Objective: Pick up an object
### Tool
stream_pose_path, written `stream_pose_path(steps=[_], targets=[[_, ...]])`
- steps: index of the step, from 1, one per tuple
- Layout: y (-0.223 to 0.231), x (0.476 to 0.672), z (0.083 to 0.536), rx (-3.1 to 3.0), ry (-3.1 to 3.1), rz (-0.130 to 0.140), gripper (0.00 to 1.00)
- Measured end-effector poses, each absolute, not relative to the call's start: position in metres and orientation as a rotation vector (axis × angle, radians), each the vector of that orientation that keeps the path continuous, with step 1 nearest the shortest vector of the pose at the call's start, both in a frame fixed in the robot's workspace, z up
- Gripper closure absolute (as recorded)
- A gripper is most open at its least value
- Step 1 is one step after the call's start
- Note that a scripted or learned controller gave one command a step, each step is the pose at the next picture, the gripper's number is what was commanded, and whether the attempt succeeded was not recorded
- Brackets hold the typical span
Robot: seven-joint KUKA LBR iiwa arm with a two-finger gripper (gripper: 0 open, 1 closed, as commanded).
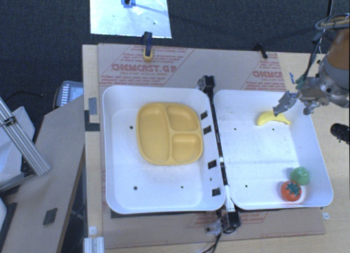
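A yellow banana [273, 119] lies near the far right corner of the right bin [257, 191]. My gripper [294, 105] hangs just right of and above the banana, at the bin's far right rim, its fingers spread apart with nothing between them. An orange-red fruit [291, 191] and a green object [299, 176] sit together in the near right corner of the same bin. A yellow divided plate [168, 133] rests in the middle of the left bin [120, 186].
A black clamp strip [214, 137] runs between the two bins. Cardboard [164, 67] lies under the bins, with a yellow clip [147, 53] at its far edge. A metal frame [22, 142] stands at the left.
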State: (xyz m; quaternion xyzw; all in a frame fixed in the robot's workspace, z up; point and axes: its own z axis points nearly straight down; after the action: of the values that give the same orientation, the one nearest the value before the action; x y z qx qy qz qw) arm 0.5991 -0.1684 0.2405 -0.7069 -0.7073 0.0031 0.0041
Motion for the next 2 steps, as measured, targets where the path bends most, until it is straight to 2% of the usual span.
stream_pose_path(steps=[1, 2], targets=[[-0.168, 0.601, 0.248, -2.219, -2.226, -0.001, 0.0], [-0.166, 0.607, 0.187, -2.218, -2.224, 0.001, 0.0]])
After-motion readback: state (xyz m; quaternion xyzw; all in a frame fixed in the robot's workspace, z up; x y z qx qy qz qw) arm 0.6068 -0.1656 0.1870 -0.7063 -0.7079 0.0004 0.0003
